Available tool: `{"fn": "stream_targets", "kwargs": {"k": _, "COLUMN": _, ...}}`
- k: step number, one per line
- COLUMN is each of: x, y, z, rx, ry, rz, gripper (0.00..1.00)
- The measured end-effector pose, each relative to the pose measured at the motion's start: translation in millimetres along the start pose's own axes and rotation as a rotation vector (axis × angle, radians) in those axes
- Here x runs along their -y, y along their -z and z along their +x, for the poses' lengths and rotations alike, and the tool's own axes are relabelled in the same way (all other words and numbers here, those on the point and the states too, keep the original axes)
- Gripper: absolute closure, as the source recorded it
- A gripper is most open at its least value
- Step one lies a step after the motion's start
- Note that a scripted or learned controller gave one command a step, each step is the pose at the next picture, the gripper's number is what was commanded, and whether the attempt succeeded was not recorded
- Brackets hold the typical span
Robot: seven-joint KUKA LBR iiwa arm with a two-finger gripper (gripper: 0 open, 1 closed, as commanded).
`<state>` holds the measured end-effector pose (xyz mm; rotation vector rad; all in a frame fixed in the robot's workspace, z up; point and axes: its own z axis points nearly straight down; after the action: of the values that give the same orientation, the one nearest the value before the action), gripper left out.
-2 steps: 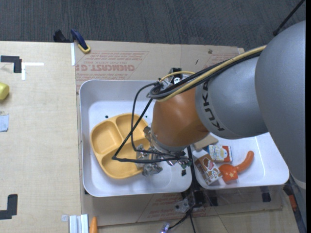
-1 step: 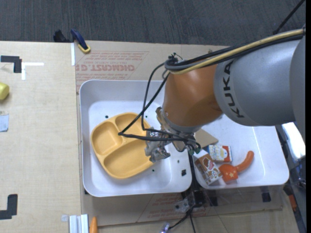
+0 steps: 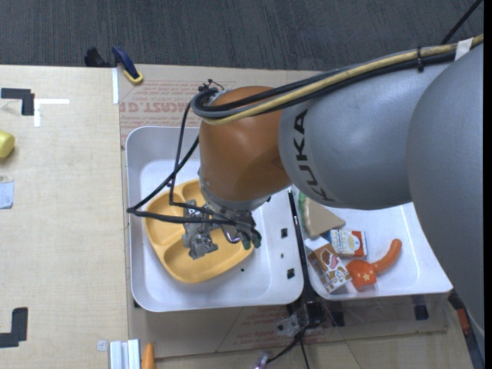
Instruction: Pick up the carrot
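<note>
The carrot (image 3: pixel 387 254) is a slim orange piece lying at a slant near the right side of the right bin (image 3: pixel 430 271). My gripper (image 3: pixel 201 241) hangs below the orange wrist band over the left bin (image 3: pixel 146 167), right above a yellow divided plate (image 3: pixel 165 241). It is well to the left of the carrot, on the other side of the wall between the bins. The arm's grey body covers much of the right bin's far part.
In the right bin, a round orange-red item (image 3: pixel 363 274) touches the carrot's lower end. Beside it are a brown snack packet (image 3: pixel 328 269), a small carton (image 3: pixel 347 242) and a wedge-shaped item (image 3: pixel 321 218). A yellow object (image 3: pixel 4 144) lies on the bench at far left.
</note>
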<state>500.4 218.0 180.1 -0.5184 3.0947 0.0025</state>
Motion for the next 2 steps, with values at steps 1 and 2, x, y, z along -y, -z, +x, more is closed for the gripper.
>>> {"fn": "stream_targets", "kwargs": {"k": 1, "x": -13, "y": -7, "z": 5, "rx": -0.002, "ry": -0.339, "rz": 0.002, "gripper": 1.0}}
{"fn": "stream_targets", "kwargs": {"k": 2, "x": -7, "y": 77, "z": 19, "rx": 0.001, "ry": -0.797, "rz": 0.003, "gripper": 1.0}}
